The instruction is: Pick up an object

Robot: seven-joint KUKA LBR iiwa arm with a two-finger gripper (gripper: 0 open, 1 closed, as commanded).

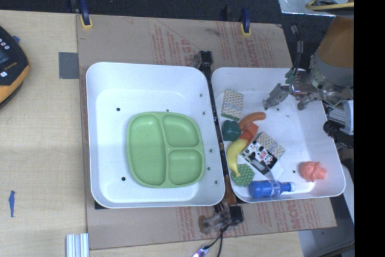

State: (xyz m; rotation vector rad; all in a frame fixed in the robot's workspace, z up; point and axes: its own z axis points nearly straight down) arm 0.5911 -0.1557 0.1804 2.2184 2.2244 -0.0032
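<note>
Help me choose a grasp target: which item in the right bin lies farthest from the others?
The pink object near the right bin's lower right corner. It lies alone on bare white floor, while the rest cluster along the left side.

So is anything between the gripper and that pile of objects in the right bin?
Nothing visible. The gripper hangs over bare white floor in the right bin, fingers spread, holding nothing. The nearest items, the orange carrot-shaped toy and the patterned card, lie toward the left bin with open floor between.
</note>
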